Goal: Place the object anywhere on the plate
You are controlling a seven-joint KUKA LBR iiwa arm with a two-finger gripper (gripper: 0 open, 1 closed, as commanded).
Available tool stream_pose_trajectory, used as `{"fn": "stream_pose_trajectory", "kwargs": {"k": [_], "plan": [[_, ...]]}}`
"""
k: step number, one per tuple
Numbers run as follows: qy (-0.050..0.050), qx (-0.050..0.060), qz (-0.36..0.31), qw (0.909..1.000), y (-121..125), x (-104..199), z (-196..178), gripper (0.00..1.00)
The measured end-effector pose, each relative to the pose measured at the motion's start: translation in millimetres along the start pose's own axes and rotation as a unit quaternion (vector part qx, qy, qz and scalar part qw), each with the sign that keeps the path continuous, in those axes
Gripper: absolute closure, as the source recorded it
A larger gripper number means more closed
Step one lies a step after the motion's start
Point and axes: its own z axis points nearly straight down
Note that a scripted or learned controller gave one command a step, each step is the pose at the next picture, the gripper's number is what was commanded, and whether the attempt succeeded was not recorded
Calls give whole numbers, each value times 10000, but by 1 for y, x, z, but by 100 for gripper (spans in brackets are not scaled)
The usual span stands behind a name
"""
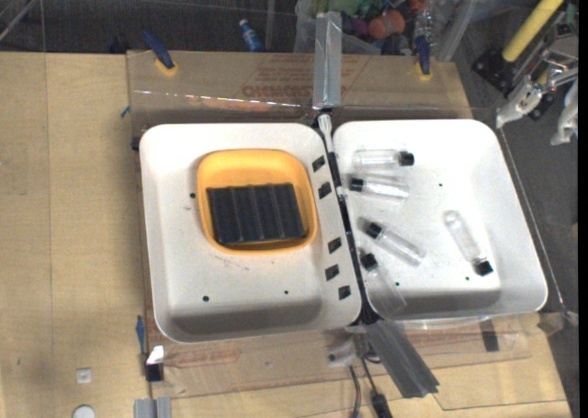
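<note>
On the wooden tabletop (64, 223) two shallow white bins sit side by side, touching along a central seam. The left bin (175, 288) holds an orange plate (209, 173) with rounded corners, lying flat toward the bin's middle; a dark ribbed rectangular insert (255, 212) rests on the plate. The right bin (496, 177) holds several clear plastic vials with black caps, all lying on their sides and none on the plate: one near the top (381, 160), one just below it (378, 187), one tilted near the centre (393, 242), a fainter one low beside the seam (381, 280), and one apart toward the right wall (466, 240). At the upper right edge, off the bins, pale metal parts (537, 85) may belong to the tool; whether it is open or closed I cannot tell.
</note>
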Motion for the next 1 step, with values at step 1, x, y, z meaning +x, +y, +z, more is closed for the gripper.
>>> {"fn": "stream_pose_trajectory", "kwargs": {"k": [1], "plan": [[-35, 43, 42, 10000, -1, 0, -12, 100]]}}
